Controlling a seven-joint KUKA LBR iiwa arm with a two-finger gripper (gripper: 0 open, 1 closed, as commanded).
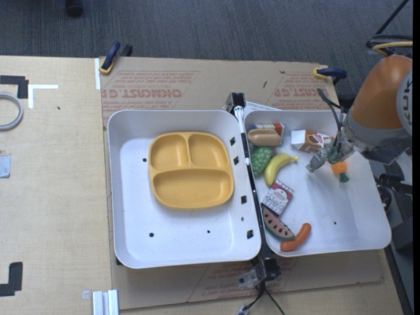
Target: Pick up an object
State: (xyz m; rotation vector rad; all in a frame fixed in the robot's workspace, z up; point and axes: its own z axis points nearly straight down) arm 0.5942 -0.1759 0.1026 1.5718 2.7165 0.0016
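The left bin point(131, 195) holds only a yellow tray point(191, 169), well apart from the arm, so nothing there is at stake. In the right bin point(341, 225) the toys crowd the near-left side: a hot dog point(264, 136) and grapes point(262, 157) by the divider, a banana point(278, 165) just beside them, a small carton point(279, 197) below, then a watermelon slice point(277, 226) and a sausage point(296, 237) at the bottom wall. Further right lies a packet point(315, 141), and the gripper point(326, 157) hangs low over the bin floor close to an orange piece point(339, 169), likely the object in hand. Whether the gripper is open or closed I cannot tell. The piece looks small and sits off to the gripper's right, so a descent from here could close on bare floor or nudge it toward the wall. The packet nearby could also snag.
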